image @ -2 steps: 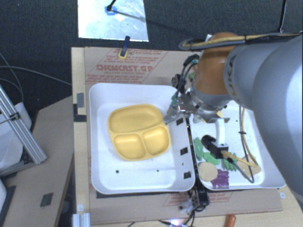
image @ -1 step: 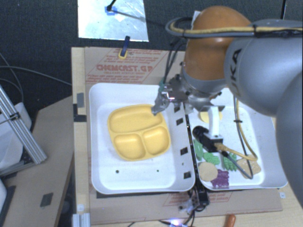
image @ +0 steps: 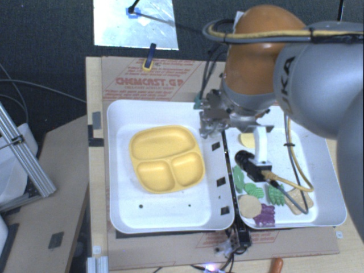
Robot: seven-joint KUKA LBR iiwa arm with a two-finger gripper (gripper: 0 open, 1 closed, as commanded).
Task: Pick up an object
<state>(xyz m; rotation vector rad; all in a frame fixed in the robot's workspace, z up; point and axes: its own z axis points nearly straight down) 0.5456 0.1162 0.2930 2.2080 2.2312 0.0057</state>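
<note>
A yellow three-compartment plate (image: 166, 157) lies in the left white bin (image: 122, 209). The right white bin (image: 324, 209) holds small food-shaped pieces: a green leafy piece (image: 238, 178), another green piece (image: 277, 195), a tan disc (image: 249, 205), a purple cluster (image: 265, 215), a tan elongated piece (image: 296, 201) and a pale yellow disc (image: 247, 139). My gripper (image: 211, 121) hangs over the far part of the divide between the two bins, just beyond the plate's right corner. The wrist covers its tip, and I see nothing held in it.
The grey arm with its orange band (image: 261, 38) covers the far half of the right bin. Cardboard (image: 153, 78) lies under both bins, with a shiny sheet (image: 135, 16) beyond it. A metal frame (image: 23, 158) stands at the left.
</note>
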